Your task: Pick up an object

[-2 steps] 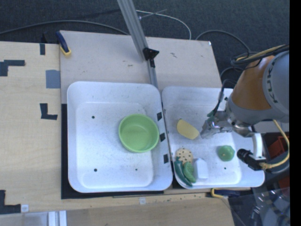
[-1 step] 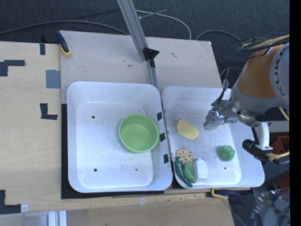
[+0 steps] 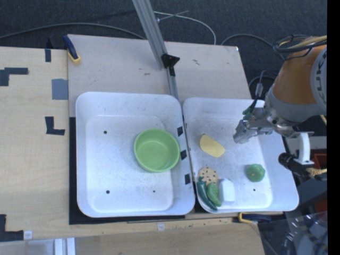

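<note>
While tool point(image 3: 241, 135) hovers beside yellow object point(image 3: 212, 146), jaw opening impossible to tell: probably light, smooth, slippery; best gripped across narrow middle.

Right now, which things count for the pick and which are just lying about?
For the pick:
claw
yellow piece
green ball
white block
speckled cookie
dark green item
green bowl

Just lying about:
metal pole
blue and yellow clamp
cables

Wooden bench top point(image 3: 32, 142), grey metal pole point(image 3: 151, 28) slanting overhead, blue-and-yellow clamp point(image 3: 71, 49), cables point(image 3: 196, 23) on dark floor
</note>
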`<state>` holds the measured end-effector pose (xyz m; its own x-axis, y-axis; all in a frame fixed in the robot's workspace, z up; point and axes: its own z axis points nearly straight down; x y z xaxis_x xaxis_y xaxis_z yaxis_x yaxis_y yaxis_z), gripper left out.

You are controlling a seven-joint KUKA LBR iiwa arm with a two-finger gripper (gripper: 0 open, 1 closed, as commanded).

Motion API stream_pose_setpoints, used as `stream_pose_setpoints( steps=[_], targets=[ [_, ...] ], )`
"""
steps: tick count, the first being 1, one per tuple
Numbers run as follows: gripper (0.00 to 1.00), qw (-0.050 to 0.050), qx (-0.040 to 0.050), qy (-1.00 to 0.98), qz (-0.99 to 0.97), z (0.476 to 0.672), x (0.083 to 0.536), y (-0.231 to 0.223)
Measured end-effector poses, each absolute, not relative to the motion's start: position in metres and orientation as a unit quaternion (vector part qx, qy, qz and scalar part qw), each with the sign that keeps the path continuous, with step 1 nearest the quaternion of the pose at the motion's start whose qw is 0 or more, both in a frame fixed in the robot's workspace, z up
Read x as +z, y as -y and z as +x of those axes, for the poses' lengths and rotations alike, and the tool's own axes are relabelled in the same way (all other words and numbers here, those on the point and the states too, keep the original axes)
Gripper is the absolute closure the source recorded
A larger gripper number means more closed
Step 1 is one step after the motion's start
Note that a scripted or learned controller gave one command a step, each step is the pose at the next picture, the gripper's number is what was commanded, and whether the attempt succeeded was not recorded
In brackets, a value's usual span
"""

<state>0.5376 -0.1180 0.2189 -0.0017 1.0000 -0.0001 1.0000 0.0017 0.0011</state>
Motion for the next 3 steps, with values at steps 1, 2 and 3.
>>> stream_pose_setpoints(
  steps=[1,2,3],
  targets=[
    [1.00,-0.001,0.0008,-0.710,0.705,0.568,0.223,0.065],
    [1.00,-0.001,0.0008,-0.710,0.705,0.587,0.234,0.016],
    [1.00,-0.001,0.0007,-0.710,0.704,0.614,0.239,-0.038]
  ],
)
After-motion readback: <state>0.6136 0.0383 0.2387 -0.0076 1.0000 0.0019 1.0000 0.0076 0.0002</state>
